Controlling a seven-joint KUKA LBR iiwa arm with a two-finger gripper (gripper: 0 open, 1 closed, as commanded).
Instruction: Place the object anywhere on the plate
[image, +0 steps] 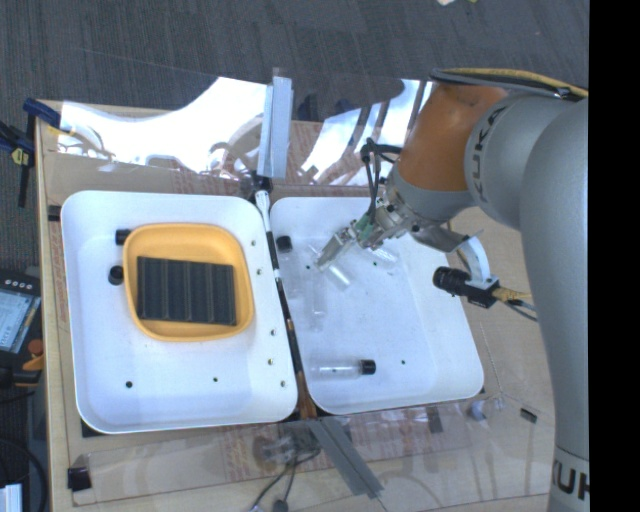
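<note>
The jaws (330, 252) hang low over the upper middle of the right bin (440, 340), pointing down and to the left. Whether they stand apart or closed cannot be told, for the tips blur into the pale floor of the bin. A faint clear shape lies just under them, possibly a transparent item, though the view is too poor to be sure.

Nearer the front wall of the same bin lies a clear tube with a black cap (345, 369), flat on its side, well apart from the jaws. The cap points right.

Behind the jaws the wrist rises to the orange band (450, 130) and the grey arm (540, 200), which comes in from the right.

In the left bin (90, 370) sits the yellow plate (187, 280), a rounded square with a dark ribbed centre. The tube is not on it. Both bins rest side by side on the worktop (200, 450).
</note>
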